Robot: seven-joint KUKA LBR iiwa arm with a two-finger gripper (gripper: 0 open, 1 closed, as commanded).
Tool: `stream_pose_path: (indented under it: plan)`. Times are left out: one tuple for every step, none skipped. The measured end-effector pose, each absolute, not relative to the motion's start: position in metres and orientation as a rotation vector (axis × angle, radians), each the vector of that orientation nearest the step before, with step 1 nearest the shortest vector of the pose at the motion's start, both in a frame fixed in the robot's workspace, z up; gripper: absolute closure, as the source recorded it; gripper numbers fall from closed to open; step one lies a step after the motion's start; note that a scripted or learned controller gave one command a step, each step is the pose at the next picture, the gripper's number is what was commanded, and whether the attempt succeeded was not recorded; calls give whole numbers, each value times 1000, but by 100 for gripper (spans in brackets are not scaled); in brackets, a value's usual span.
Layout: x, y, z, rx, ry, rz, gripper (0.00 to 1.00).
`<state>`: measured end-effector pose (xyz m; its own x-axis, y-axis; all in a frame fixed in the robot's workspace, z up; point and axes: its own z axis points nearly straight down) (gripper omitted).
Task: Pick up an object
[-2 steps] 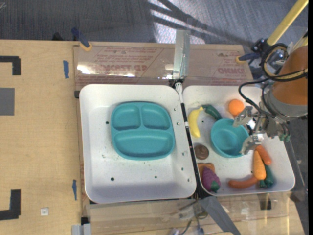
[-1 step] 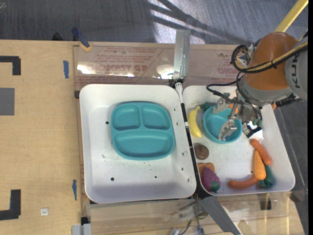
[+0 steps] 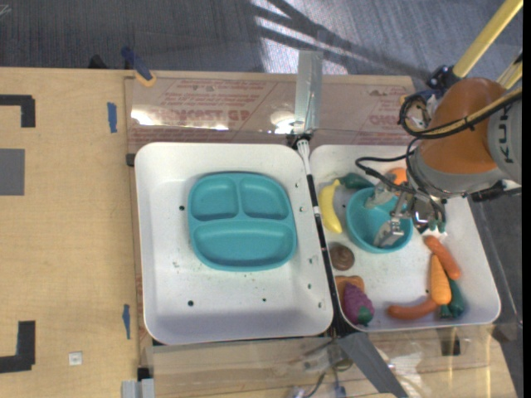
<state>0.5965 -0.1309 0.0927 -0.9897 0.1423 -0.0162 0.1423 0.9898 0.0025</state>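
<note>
The gripper (image 3: pixel 397 222) hangs over the right bin (image 3: pixel 481 259), its tip down inside a teal bowl (image 3: pixel 367 222) that sits toward that bin's back-left part. Whether it is released or clenched I cannot tell; metal parts and cables blur together there, and nothing is visibly caught in it.

The bowl is the nearest candidate: it lies directly beneath and slightly left of the gripper, so the move likely turns on closing over its right rim. A banana (image 3: pixel 330 208) lies just beside the bowl's left side, its long axis running front to back along the divider between the bins. A brown round piece (image 3: pixel 343 257) sits near the bowl's front-left.

Toward the front-right corner lie two carrots (image 3: pixel 440 272), one slanted, one nearly front to back, and a sausage (image 3: pixel 411 309) along the front edge. A purple piece (image 3: pixel 357 299) sits at the front-left corner.

Open room is scant around the bowl; straight up seems clearest. The left bin (image 3: pixel 158 247) carries a teal tray (image 3: pixel 242 220).
</note>
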Motion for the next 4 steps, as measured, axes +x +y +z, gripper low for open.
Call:
stream_pose_path:
  plan:
    - [600,-130,107,218,3104,-1,100]
    - [600,-130,106,218,3107,-1,0]
    - [608,-118,93,135,3121,-6,0]
    - [587,-122,93,349,3103,1,0]
